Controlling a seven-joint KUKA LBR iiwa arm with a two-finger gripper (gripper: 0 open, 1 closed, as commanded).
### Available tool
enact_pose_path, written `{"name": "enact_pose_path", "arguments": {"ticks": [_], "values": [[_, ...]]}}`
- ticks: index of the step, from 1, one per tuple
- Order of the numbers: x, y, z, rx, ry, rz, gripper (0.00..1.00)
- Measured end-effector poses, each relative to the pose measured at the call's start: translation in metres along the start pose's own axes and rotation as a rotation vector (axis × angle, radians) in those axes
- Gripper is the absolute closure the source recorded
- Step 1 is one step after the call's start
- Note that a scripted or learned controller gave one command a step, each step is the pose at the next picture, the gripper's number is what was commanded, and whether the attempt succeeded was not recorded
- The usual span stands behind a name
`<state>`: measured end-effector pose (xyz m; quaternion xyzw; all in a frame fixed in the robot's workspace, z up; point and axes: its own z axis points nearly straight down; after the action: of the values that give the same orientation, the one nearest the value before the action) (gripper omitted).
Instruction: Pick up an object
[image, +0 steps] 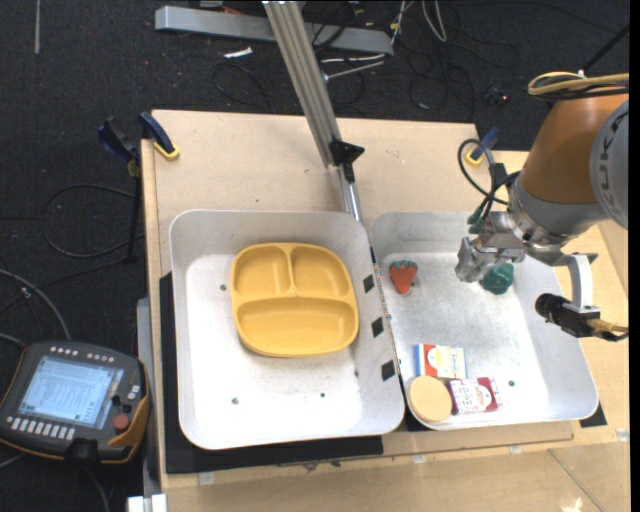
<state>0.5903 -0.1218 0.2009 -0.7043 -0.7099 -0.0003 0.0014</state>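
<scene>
Over the far part of the right bin (560, 395) my gripper (484, 267) hangs low, its grey fingers pointing down toward the bin floor. A teal object (497, 281) sits right at the fingertips, partly hidden by them; I cannot tell whether the fingers are spread or pinching it, or whether it rests on the floor. The arm (572, 150) comes in from the right, its orange band bulking above the grey wrist, with cables looping off the wrist and a black fitting jutting out over the bin's right rim.

Just left of the gripper, apart from it, lies a toy strawberry (402, 276), red with a green top, near the wall shared with the left bin (200, 400). At the near edge of the right bin I see a cluster: a small white carton (441, 359) with red and blue print, a red and white packet (473, 396) just beside it, and a tan round disc (431, 400) touching both, close to the near-left corner. Between that cluster and the gripper the speckled white floor is bare.

The left bin holds a smooth yellow divided plate (295, 299) with rounded corners, two small compartments at the far side and one wide one nearer me, with open floor around it. A metal pole (315, 90) slants down to the bins' shared far edge. A handheld control pad (70, 400) lies off the bench at lower left.
</scene>
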Motion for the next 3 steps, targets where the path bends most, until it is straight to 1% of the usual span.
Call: {"name": "enact_pose_path", "arguments": {"ticks": [2,3], "values": [[0.112,-0.027,0.005,0.000,0.001,-0.001,1.00],[0.158,-0.047,0.004,0.001,0.000,0.000,1.00]]}}
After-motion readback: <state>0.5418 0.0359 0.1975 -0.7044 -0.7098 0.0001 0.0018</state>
